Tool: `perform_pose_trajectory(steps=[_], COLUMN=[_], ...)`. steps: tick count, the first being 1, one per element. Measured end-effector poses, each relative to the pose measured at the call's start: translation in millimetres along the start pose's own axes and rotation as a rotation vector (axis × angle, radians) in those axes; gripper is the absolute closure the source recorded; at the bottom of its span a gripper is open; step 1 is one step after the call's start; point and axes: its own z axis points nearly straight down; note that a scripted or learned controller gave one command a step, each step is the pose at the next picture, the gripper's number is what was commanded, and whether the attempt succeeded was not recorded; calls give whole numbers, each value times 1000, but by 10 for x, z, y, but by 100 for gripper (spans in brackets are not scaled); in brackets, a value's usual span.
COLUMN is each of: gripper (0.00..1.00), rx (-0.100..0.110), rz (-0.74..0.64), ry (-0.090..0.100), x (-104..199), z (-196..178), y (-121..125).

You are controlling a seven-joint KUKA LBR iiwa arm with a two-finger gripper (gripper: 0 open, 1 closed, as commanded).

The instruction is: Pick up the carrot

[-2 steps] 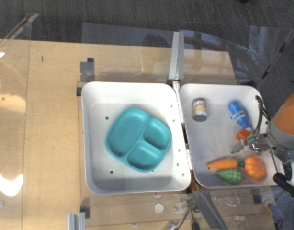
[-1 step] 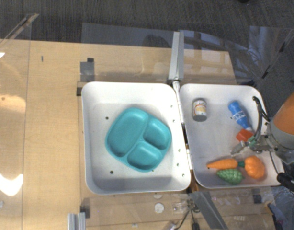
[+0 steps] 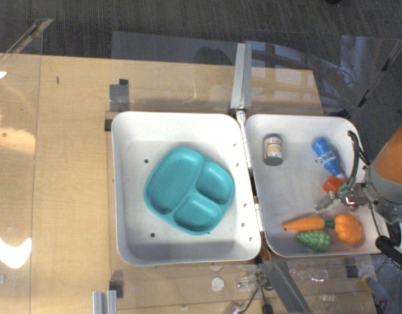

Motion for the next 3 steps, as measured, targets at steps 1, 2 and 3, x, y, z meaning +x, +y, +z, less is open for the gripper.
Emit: perform_pose_trajectory(steps=[1, 2, 3], gripper=[0, 0, 0], rx=[-2, -1, 1], rz=[-130, -60, 10], ry=[-3, -2, 1], x=[-11, -10, 2], z=[-3, -1, 0], y=[5, -2, -1])
